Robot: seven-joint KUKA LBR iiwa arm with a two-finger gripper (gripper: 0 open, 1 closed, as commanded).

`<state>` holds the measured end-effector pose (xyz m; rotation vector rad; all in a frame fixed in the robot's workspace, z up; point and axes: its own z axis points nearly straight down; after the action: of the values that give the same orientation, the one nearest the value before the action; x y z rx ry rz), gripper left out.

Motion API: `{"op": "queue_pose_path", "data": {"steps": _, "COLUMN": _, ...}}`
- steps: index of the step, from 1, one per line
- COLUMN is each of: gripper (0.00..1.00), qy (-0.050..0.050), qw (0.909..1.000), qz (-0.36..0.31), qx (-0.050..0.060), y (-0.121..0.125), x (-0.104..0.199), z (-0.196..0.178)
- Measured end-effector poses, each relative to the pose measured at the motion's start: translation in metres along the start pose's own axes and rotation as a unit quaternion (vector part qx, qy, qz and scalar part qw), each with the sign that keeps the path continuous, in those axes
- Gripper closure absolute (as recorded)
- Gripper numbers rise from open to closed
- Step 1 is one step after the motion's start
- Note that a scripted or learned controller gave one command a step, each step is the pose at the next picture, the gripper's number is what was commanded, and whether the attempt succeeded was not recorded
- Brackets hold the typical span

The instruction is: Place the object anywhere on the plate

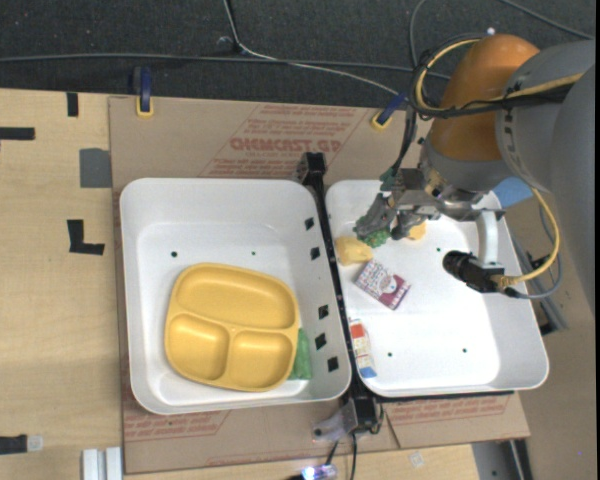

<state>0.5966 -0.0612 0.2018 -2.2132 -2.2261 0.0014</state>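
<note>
Green object [374,234] sits in right bin [480,368] under my gripper [385,218], can't tell if it's gripped; lift straight, clear the divider, drop onto yellow plate [230,323] in left bin [150,228].

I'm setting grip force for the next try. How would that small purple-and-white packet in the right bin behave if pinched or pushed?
The packet lies flat on the right bin floor, so it probably won't roll. It looks thin and pouch-like, so likely light and somewhat floppy. Pushed, it would probably slide on the smooth white floor.
</note>
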Motion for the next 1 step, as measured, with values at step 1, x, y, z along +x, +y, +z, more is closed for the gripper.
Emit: {"op": "queue_pose_path", "data": {"steps": 1, "gripper": 1.00, "qy": 0.000, "qw": 1.0000, "qz": -0.001, "qx": 0.000, "y": -0.0121, "x": 0.0602, "z": -0.0132}}
